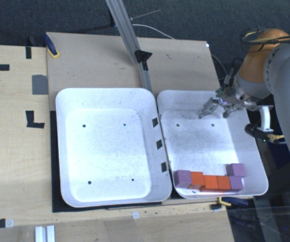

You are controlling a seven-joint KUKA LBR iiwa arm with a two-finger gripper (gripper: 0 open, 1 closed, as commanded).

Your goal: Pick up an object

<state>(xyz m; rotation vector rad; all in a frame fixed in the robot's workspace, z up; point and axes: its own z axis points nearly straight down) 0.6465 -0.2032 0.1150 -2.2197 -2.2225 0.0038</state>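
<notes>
A row of blocks lies along the near wall of the right bin [245,135]: a purple block [183,177] at the left, orange blocks [209,181] in the middle, and purple blocks [235,175] stacked at the right end. My gripper [214,114] hangs over the far part of the same bin, well away from the blocks. Its fingers are spread open with nothing between them.
The left bin [104,97] sits beside the right one, joined by black clips [159,144]. A slanted metal post [127,29] rises behind the bins. The arm's orange band [258,59] and grey body stand at the right edge.
</notes>
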